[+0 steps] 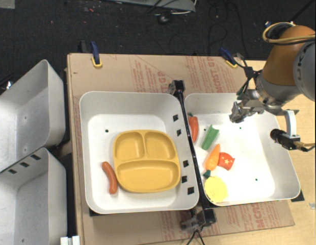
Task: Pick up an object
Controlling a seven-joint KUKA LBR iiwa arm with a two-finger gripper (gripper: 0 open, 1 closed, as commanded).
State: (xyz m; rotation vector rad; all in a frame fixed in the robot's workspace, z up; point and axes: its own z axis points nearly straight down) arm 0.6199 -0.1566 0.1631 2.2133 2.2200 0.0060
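Arm (285, 60) reaches over right bin (280, 185).

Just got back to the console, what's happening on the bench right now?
The arm reaches in from the right, its gripper at the back of the right bin, with nothing seen in it. The toys lie along that bin's left side: green piece, carrot, red piece, yellow piece. The left bin holds a yellow tray and a sausage.

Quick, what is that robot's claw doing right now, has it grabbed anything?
Gripper: above the far part of the right bin, with nothing seen in it; open or closed cannot be told.
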